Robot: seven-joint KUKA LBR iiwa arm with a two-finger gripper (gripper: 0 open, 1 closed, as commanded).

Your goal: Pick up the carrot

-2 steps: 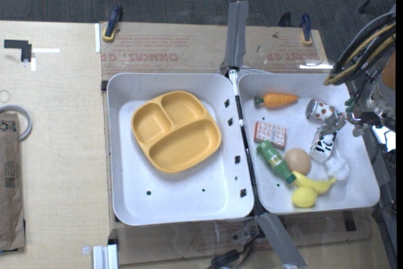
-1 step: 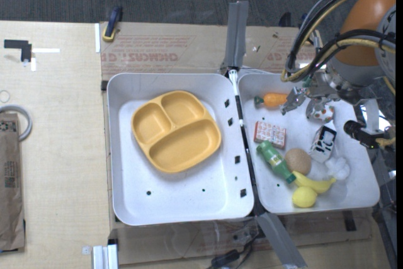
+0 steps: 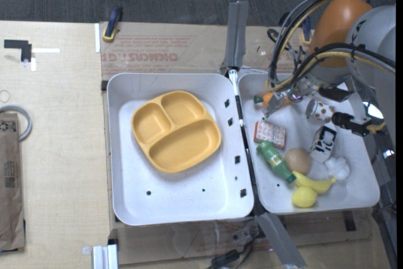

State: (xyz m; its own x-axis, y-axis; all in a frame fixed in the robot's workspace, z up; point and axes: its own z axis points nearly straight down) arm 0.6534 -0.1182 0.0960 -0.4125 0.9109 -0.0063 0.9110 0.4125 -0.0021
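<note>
Claw (image 3: 276, 104) hovers at carrot (image 3: 267, 98); cardboard (image 3: 157, 50) lettering unreadable

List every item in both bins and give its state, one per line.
Yellow divided plate: upright in the left bin, nothing in its compartments.
Carrot: lying at the right bin's far left corner, beside the gripper.
Green bottle: lying on its side.
Red packet: lying flat.
Banana: lying by the lemon.
Brown ball: resting against the bottle.
</note>
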